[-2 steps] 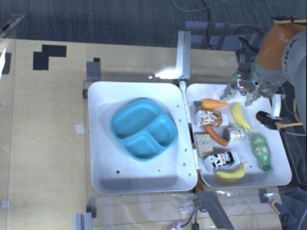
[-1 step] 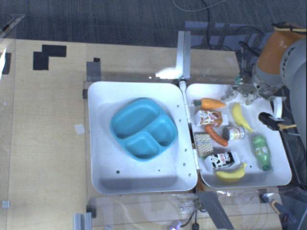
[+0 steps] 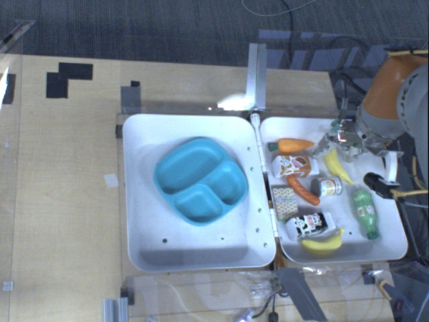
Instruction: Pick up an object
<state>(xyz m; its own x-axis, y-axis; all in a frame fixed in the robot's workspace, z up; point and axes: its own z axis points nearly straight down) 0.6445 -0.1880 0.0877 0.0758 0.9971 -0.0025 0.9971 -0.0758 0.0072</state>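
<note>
The right bin (image 3: 395,243) holds several small items. An orange carrot (image 3: 295,145) lies at its back, with a yellow banana (image 3: 337,166) to its right. A red sausage (image 3: 303,190), a small can (image 3: 330,187) and a green bottle (image 3: 364,213) lie in the middle. A black-and-white carton (image 3: 310,225) and a second banana (image 3: 322,244) sit at the front. My gripper (image 3: 344,139) hangs over the bin's back right part, just above the upper end of the first banana. I see nothing held in it.
The left bin (image 3: 144,247) holds a blue divided plate (image 3: 201,180). An orange-and-white packet (image 3: 293,166) and a patterned pouch (image 3: 284,202) lie by the divider between the bins. The grey and orange arm (image 3: 395,92) crosses the right bin's back right corner.
</note>
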